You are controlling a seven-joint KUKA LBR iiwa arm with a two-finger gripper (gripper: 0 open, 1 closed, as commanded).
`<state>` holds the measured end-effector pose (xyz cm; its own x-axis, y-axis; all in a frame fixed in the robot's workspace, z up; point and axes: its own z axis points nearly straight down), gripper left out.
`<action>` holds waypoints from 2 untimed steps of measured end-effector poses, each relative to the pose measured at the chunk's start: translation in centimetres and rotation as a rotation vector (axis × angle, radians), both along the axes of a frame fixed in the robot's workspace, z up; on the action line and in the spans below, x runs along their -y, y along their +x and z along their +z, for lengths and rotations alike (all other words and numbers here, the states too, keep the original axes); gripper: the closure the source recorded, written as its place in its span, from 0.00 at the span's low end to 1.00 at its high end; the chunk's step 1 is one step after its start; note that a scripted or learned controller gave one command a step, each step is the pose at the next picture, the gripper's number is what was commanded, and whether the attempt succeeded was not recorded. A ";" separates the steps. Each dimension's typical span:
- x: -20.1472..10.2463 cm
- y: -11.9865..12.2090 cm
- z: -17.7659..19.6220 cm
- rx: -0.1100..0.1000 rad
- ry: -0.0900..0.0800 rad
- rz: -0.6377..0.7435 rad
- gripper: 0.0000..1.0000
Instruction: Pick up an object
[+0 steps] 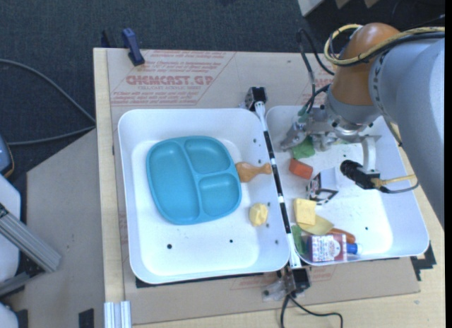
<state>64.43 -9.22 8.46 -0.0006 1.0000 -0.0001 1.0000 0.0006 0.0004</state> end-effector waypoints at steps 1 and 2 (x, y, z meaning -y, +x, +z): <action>0.0 0.1 1.1 0.003 0.000 0.001 1.00; 0.0 0.1 1.1 0.003 0.000 0.001 0.00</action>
